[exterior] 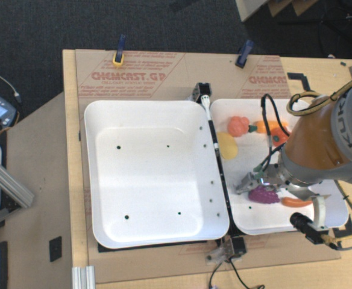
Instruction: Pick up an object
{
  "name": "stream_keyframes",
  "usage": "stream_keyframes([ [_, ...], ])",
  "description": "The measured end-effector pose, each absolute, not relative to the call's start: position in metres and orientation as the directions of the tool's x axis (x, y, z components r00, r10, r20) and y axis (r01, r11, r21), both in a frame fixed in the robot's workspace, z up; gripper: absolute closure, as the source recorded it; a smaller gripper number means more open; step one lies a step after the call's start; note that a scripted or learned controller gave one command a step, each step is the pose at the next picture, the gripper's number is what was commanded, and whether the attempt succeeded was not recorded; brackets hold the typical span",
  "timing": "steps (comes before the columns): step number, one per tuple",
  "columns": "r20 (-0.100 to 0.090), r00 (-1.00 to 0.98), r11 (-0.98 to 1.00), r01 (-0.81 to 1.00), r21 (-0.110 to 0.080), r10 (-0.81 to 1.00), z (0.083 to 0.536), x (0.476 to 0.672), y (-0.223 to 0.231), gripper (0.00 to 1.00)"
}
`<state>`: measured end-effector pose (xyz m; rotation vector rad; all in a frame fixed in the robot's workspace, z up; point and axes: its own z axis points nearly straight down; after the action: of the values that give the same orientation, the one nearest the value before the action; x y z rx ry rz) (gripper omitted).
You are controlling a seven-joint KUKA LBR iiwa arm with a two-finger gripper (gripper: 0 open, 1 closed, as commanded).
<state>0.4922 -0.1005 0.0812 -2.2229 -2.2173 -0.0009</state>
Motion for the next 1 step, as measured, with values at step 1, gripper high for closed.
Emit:
stream_keyframes([
  [1,-0.001,0.001,-0.001,1.000,0.003,1.000,0.0949,0.4921,-0.1005,1.00],
])
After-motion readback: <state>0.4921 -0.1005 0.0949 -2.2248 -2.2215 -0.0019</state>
